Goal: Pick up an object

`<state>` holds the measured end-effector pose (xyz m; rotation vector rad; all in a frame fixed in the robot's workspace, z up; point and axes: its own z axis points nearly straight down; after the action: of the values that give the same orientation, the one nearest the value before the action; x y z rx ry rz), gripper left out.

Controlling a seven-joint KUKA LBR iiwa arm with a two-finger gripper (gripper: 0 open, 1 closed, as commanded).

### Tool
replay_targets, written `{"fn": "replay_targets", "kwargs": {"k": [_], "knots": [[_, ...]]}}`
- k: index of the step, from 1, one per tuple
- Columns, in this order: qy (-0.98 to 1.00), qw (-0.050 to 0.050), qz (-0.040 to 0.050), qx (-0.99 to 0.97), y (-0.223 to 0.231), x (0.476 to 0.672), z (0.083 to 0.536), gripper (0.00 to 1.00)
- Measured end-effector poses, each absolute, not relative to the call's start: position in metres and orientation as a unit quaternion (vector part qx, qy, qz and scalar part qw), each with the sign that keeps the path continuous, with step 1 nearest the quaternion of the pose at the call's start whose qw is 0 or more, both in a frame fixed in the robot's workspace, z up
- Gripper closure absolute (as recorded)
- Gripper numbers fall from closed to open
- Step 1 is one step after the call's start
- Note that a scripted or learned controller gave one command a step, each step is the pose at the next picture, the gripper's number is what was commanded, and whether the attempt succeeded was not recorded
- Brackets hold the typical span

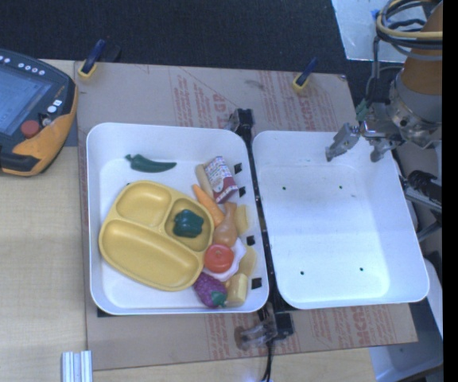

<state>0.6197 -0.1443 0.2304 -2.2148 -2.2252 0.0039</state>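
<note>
Gripper (362, 143) over the right bin (388, 281), upper edge.
My fingers stand spread, nothing between them; toy food lies in the left bin (102, 293), around a yellow tray (145, 245).

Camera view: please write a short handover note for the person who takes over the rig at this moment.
Gripper: open, holding nothing, above the back right corner of the right bin.
Objects: all in the left bin. A yellow divided tray holds a dark green toy vegetable. A green chili pepper lies apart near the back wall. A carrot, a tomato and other toy foods are piled along the tray's right side.
Done: nothing picked.
Left: move to the left bin, grasp one object, lift.
</note>
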Motion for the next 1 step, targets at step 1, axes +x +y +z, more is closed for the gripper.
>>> {"fn": "replay_targets", "kwargs": {"k": [1], "knots": [[-0.711, 0.0, -0.0019, -0.703, -0.07, 0.6574, 0.2678, 0.0]]}}
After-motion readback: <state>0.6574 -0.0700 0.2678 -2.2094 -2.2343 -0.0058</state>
